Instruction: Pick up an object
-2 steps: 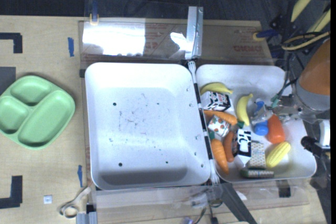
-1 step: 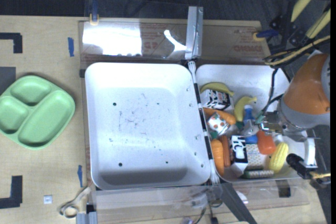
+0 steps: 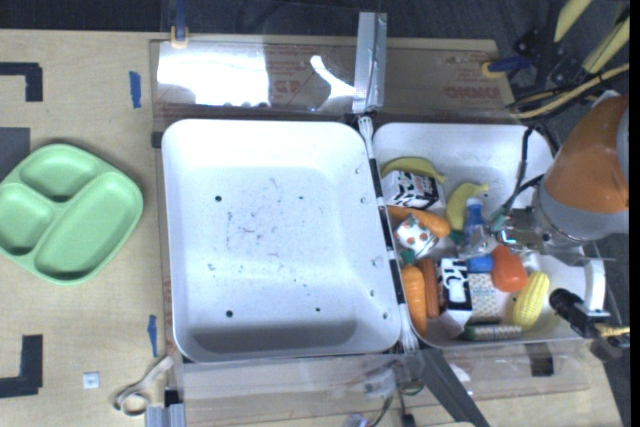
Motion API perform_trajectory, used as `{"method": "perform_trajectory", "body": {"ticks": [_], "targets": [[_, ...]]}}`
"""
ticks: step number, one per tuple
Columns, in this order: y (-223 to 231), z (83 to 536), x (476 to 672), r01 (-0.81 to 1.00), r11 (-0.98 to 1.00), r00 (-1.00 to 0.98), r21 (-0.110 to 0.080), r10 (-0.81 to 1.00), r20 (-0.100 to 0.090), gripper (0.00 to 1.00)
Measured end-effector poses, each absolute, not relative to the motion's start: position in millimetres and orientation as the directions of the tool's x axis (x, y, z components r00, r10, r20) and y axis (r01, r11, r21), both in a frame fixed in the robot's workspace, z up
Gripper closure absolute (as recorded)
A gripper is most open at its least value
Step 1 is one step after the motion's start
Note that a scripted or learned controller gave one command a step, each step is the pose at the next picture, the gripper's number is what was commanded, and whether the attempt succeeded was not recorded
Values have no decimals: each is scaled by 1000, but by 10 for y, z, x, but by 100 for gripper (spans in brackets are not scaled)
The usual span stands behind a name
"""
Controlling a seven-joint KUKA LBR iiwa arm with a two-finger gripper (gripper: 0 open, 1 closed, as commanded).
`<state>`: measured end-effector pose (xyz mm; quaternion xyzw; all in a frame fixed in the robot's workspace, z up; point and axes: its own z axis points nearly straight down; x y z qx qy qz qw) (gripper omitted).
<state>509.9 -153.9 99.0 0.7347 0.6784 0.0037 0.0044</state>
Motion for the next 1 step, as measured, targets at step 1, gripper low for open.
{"method": "perform_trajectory", "body": {"ticks": [1], "targets": [[-1255,2283,5449,1000,-28,28,0,1000,0,100]]}}
